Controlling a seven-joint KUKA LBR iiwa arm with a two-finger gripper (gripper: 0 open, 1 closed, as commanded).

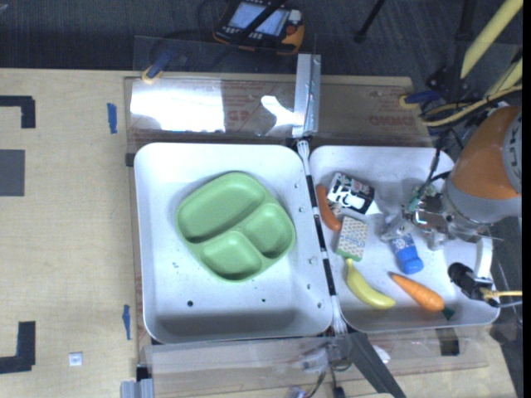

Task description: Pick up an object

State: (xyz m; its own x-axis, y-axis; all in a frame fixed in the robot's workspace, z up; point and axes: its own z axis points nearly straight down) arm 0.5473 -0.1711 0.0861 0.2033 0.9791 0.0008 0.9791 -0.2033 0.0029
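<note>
Your orange plastic carrot (417,293) lies just below the pincer (404,232), grip state unclear, which hovers mid-approach and must descend.

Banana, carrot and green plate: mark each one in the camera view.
banana (367,288): camera view, middle of its curved yellow body.
carrot (417,293): camera view, middle of its orange body.
green plate (235,225): camera view, ridge between its compartments.

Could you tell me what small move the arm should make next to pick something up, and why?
Probably a short descent onto the blue object. The gripper appears to sit just above it in the right bin, and nothing shows between its fingers. The carrot and banana lie farther toward the bin's near edge.
</note>
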